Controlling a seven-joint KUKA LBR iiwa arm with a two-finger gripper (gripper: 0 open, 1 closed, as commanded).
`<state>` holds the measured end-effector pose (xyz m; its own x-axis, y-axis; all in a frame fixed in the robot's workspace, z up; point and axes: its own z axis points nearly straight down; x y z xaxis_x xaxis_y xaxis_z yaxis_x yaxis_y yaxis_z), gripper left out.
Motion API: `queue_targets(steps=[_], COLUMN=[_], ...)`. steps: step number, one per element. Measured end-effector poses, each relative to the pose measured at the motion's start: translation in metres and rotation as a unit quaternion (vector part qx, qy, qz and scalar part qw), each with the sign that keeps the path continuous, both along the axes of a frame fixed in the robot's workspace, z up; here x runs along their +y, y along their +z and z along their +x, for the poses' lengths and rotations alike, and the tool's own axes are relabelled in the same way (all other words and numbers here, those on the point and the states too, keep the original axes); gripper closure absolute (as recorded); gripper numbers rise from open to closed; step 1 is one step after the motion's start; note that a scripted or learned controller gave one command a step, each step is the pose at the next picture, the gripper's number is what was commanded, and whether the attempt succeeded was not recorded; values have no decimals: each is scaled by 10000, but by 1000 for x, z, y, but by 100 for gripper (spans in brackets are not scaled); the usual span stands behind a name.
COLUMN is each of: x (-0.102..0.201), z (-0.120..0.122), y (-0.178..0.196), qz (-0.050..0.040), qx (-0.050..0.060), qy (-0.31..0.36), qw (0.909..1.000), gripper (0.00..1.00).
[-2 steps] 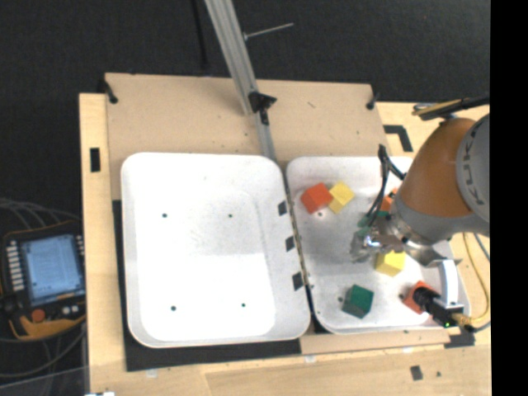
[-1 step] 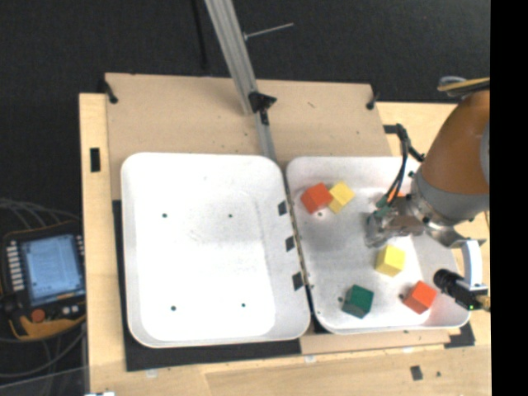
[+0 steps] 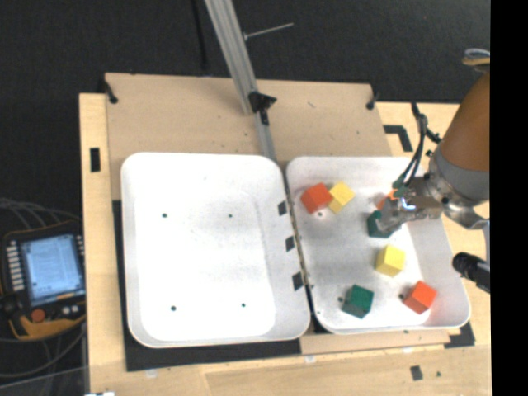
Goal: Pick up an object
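The claw [image 3: 388, 215] is reaching down into the right bin [image 3: 330, 316] from the right side of the view and is sitting over a dark green block [image 3: 379, 225] near the bin's middle. It is touching or nearly touching that block; whether the block is actually being gripped cannot be told, and the width of the claw's opening cannot be told either, since the wrist is covering it.

Six blocks are lying in the right bin, counted by colour as two green, two yellow and two orange. Nearest the viewer, along the bin's lower edge, a green block [image 3: 358, 300] is lying left of an orange block [image 3: 419, 296], the two well apart. Just above and between them a yellow block [image 3: 390, 260] is resting on the bin floor. Above that is the dark green block under the claw. Farthest back, an orange-red block [image 3: 316, 198] and a second yellow block [image 3: 341, 196] are sitting side by side, touching or almost touching, near the bin's upper left corner.

The left bin [image 3: 136, 221] is lying just beside the right one, their inner rims meeting. The arm [image 3: 467, 147], grey below its orange band, is entering from the right. At the far edge of the bench [image 3: 181, 114] a slanted metal post [image 3: 233, 44] is rising out of the top of the view.
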<state>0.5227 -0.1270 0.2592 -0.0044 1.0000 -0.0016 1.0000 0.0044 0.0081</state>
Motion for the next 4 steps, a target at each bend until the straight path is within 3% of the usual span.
queue_targets(steps=[4], x=[190], z=[52], y=[-33], qz=[6], qx=[32], qy=[9], qw=[10000], gripper=[100])
